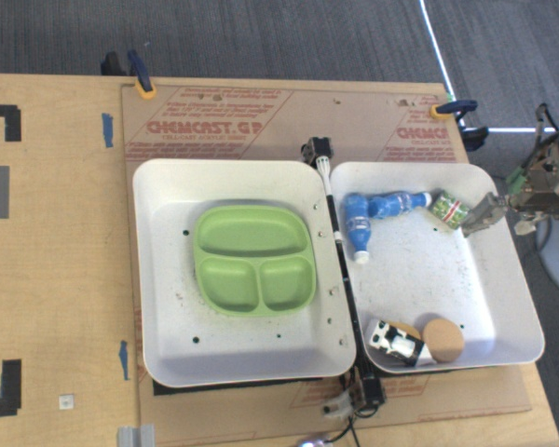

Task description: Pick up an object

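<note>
You have two shallow white plastic bins side by side on the tan wooden bench [47, 277], both resting on a sheet of brown cardboard printed with red lettering [261, 119]. The left bin [158, 250] holds a light green moulded plastic tray with three compartments [255, 259], lying flat near the middle with its single large compartment toward the far side and the two smaller ones toward the near side. The right bin [503, 315] holds the loose things you can choose from. A blue plastic bottle with a white cap [357, 224] lies on its side close to the dividing wall, cap pointing toward the near side, and a second blue plastic bottle [391, 204] lies across the far end of it, the two touching or nearly so. Just to the right of that second bottle sits a small green and white packet with a red mark [449, 210], near the bin's far right corner. At the near edge a small black and white toy-like object [395, 341] lies just beside a round tan ball [443, 339]; the two appear to touch. The hand [489, 210] is at the far right rim of the right bin, close to the green and white packet, with nothing visibly between its fingers; you cannot tell from this angle whether it is released or clenched.
</note>
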Robot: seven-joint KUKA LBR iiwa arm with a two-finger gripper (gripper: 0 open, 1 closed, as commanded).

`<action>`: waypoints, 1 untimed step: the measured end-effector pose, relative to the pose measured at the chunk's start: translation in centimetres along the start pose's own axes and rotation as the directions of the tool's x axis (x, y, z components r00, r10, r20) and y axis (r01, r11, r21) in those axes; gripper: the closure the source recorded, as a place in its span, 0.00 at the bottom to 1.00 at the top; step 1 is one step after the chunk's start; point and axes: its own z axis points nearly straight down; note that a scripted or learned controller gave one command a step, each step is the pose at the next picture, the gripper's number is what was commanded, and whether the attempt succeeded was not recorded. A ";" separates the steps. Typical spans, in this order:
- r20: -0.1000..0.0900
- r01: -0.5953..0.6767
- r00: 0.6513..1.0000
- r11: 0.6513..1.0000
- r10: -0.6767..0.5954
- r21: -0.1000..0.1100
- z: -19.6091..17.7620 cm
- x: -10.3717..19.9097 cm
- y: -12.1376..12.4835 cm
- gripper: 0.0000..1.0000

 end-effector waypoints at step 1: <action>-0.001 0.059 0.998 0.998 -0.059 -0.004 16.4 -3.0 8.1 0.00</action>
